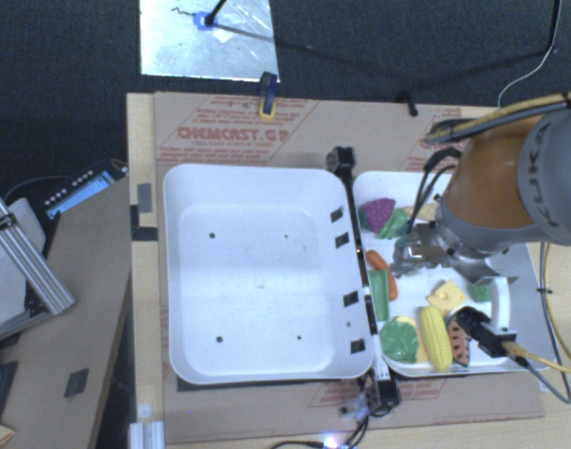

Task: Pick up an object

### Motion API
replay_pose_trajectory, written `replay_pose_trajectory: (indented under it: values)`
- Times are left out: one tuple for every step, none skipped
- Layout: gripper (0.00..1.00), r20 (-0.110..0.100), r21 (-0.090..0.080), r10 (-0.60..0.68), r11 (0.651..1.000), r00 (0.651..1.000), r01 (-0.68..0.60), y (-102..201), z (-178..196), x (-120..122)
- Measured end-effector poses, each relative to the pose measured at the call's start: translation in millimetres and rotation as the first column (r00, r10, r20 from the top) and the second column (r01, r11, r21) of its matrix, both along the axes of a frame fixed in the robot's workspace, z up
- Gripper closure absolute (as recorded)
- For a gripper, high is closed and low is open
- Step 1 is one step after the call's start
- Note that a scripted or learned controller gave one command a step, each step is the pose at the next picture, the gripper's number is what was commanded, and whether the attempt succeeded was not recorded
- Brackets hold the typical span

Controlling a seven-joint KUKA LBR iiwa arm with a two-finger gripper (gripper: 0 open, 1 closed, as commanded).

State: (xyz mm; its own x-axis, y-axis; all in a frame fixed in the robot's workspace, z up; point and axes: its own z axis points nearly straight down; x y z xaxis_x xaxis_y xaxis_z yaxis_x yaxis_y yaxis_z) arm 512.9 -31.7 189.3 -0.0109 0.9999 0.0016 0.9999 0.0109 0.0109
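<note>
Nearest me, along the front edge of the bin under the arm (496, 361), the toy food lies packed close. A yellow corn cob (435, 337) sits between a round green piece (399, 340) and a dark red slice (461, 344), all touching or nearly so. Crowded like that, I'd judge them awkward to take singly.

Just behind them lies a pale yellow wedge (445, 297), and along the dividing wall a long green piece (380, 295) with an orange carrot (376, 261) at its far end. These are the things the task offers, and all of them are in this one bin.

The pincer (409, 254) hangs low over the middle of the heap, just beside the carrot. The bulky grey and orange arm (496, 190) leans in above it, presumably lined up for a grab there. Whether the pincer is wide or narrow I cannot tell, nor can I see anything held in it.

Farther back lie a purple piece (377, 211) and a leafy green one (395, 223), touching each other.

The other bin (257, 171) shows a bare white floor, likely kept as the drop side. Both rest on the table (229, 124), and beyond it lies a shiny sheet (206, 21).
</note>
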Motion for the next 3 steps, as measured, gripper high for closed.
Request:
replay_pose_trajectory:
  values:
    - [1.0, -0.004, 0.0, 0.0, 1.0, 1.0, 0.0, 58.5, -4.4, 65.7]
    - [1.0, -0.009, 0.001, -0.001, 1.0, 1.0, 0.001, 111.9, -4.9, 67.2]
    - [1.0, -0.002, 0.001, -0.003, 1.0, 1.0, 0.003, 148.8, 48.3, 104.1]
